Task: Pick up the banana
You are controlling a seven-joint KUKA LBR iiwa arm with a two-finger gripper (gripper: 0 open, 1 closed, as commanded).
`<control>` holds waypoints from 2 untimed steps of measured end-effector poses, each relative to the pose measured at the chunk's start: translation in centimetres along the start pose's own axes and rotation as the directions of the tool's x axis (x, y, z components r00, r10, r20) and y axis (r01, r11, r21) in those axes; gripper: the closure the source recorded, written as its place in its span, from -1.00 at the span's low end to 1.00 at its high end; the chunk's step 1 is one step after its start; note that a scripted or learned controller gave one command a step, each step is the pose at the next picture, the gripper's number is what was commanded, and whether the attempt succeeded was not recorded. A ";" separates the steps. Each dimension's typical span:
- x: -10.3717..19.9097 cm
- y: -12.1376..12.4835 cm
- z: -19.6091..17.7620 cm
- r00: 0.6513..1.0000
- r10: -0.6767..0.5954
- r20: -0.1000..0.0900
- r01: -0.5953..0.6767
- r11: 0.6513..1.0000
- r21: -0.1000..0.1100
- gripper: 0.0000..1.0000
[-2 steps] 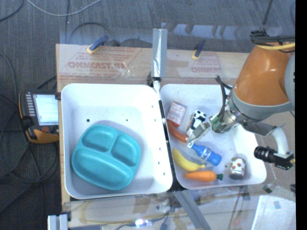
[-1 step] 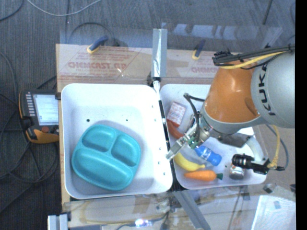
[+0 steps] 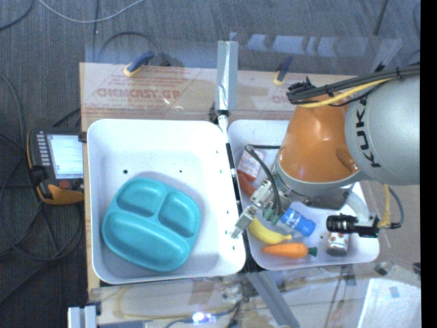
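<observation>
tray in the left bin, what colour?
Teal, one solid colour. The tray shows plainly in the camera view, in the left bin.

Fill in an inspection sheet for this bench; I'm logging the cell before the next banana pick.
Surface: two white bins side by side, left bin and right bin.
Job's things: banana in the right bin, partly under the tool.
Clutter: teal divided tray in the left bin; carrot, blue-capped bottle, small can in the right bin.
Grippers: tool low over the banana's left end; finger state unclear.
Cables: black and yellow bundle along the arm.
Surroundings: handheld pendant left of the bench.
</observation>
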State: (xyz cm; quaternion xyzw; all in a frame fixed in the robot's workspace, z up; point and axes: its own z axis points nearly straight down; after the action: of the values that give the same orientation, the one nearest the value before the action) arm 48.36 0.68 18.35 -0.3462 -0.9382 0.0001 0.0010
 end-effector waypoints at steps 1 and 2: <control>7.6 9.0 -13.3 1.000 -0.004 0.003 0.004 1.000 -0.003 -1.00; 11.8 13.7 2.3 0.952 -0.307 -0.001 0.307 0.952 0.001 -1.00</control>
State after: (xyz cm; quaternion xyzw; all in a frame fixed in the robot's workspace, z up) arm 48.29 18.77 16.10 -0.1961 -0.9806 0.0001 0.0017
